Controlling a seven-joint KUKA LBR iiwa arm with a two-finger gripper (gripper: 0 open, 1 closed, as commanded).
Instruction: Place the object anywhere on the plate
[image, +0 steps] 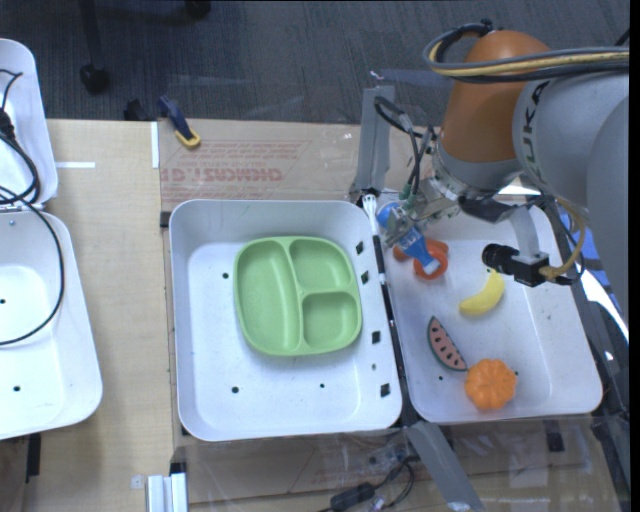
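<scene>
A green divided plate (297, 294) lies in the left white bin (200, 400). In the right white bin (560, 395), my gripper (402, 228) hangs low over the far left corner, by the wall between the bins. An orange and blue toy (427, 258) lies right beside and partly under the gripper's tip. Whether it is touched or held cannot be made out. A yellow banana (483, 296), a watermelon slice (446, 345) and a round orange fruit (490, 384) also lie in the right bin.
The grey arm with its orange band (500, 80) reaches in from the upper right over the right bin's far side. A black part (512, 263) with cables hangs beside the banana. A cardboard sheet (240, 160) lies behind the left bin.
</scene>
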